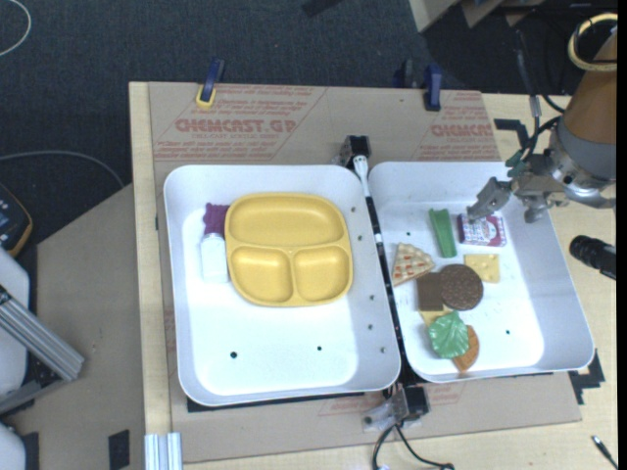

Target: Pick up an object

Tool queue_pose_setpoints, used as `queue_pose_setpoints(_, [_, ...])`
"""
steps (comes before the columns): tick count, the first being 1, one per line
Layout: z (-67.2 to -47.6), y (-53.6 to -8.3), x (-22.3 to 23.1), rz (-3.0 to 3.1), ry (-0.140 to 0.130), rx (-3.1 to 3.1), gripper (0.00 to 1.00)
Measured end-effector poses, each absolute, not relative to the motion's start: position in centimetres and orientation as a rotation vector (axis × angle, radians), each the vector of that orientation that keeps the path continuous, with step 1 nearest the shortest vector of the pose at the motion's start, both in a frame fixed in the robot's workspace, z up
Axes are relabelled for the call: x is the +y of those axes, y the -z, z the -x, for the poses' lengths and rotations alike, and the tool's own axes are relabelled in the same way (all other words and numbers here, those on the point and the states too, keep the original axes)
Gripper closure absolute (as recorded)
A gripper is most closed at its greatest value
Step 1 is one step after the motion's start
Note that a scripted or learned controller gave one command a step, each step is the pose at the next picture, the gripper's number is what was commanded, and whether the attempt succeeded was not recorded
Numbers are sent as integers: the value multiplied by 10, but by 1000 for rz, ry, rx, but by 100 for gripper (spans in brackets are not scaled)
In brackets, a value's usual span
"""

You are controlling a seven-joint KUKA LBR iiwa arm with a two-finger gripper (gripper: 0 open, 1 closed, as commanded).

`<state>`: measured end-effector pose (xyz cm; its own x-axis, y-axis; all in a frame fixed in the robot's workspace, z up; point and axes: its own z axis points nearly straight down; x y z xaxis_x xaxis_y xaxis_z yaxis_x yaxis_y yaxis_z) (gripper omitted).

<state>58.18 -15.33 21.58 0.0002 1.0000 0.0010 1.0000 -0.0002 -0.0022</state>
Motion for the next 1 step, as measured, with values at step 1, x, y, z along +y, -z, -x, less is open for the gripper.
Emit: queue_pose_setpoints(1, [-584,-173,-150,2217,-5,-2217,0])
